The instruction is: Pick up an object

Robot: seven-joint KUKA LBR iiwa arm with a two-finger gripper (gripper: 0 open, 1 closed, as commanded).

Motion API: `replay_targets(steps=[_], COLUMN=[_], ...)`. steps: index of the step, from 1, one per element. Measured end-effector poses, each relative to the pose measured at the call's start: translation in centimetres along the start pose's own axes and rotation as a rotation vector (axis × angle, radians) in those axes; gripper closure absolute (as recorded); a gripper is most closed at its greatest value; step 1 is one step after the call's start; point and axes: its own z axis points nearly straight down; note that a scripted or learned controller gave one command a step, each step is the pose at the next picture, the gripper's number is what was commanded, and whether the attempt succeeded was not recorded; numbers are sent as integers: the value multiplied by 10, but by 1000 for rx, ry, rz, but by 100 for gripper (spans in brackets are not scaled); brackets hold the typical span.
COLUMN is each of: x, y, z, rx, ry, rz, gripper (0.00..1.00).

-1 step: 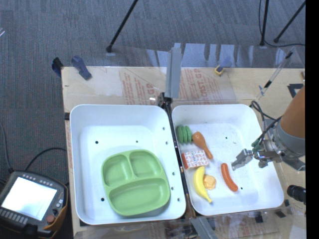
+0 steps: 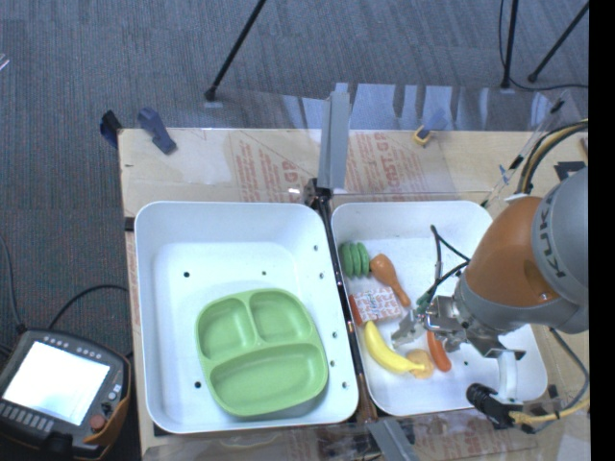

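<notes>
The pincer (image 2: 430, 329) is hanging low over the right bin (image 2: 480, 221), right above the cluster of toy food, and the thing nearest under it is looking like the small orange carrot-like piece (image 2: 438, 351), lying just below the fingertips and touching the tip of the yellow banana (image 2: 385, 349). The banana is stretching away to the pincer's left. Nothing is showing between the fingers, so I'm not calling this a hold; whether they're wide or narrow I cannot tell, since the wrist is covering too much of them.

Just up and left of the pincer the red-and-white packet (image 2: 377, 304) is lying flat, with the orange drumstick-shaped toy (image 2: 389, 274) beyond it and the green ribbed toy (image 2: 355, 258) further out by the dividing wall. Well off to the left, in the other bin (image 2: 163, 248), the green divided plate (image 2: 261, 351) is sitting untouched.

To my eye this is the approach step, the descent onto a target. The next move is calling for a clean drop so the fingers straddle one piece alone, since carrot and banana are crowding each other and a pinch could catch both or nudge one aside.
</notes>
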Motion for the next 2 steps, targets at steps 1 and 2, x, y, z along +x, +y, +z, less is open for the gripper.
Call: replay_targets(steps=[1,2], x=[-46,-11], y=[0,-18], z=[-47,3], rx=[2,8], ry=[0,0], rz=[141,158], gripper=[0,0])
